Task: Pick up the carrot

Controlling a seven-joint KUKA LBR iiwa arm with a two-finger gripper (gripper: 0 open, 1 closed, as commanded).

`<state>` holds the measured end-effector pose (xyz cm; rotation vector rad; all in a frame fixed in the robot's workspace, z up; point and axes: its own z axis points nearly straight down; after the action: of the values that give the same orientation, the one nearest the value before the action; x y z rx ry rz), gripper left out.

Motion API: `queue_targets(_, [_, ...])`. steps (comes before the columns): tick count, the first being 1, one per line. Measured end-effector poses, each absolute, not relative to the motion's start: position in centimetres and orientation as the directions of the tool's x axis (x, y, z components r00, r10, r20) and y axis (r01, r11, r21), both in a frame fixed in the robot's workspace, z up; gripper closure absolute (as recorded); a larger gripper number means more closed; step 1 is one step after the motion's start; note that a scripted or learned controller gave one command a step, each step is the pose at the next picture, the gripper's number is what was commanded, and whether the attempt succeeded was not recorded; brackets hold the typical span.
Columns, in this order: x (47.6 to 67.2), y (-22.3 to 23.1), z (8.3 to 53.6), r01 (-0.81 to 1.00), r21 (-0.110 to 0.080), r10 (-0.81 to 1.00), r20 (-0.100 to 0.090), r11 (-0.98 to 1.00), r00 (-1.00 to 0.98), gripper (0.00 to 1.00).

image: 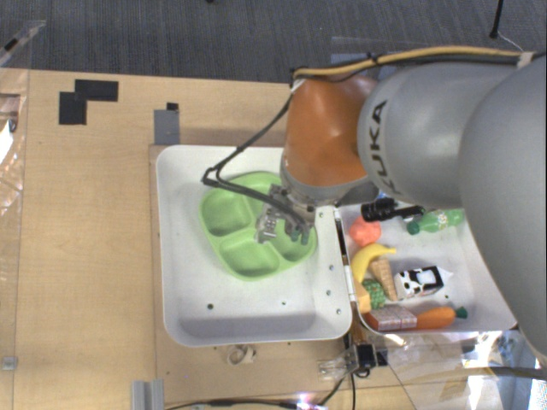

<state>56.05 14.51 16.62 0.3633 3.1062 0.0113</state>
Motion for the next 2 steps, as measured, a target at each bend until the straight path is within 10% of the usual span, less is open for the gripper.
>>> queue_targets(1, [56.7, 11.4, 42.3, 0.276, 0.011, 0.276, -0.022, 0.961, -0.961, 1.0])
queue_targets(2, [59.2, 2.8, 54.3, 0.302, 0.007, 0.302, -0.023, 0.953, -0.953, 1.0])
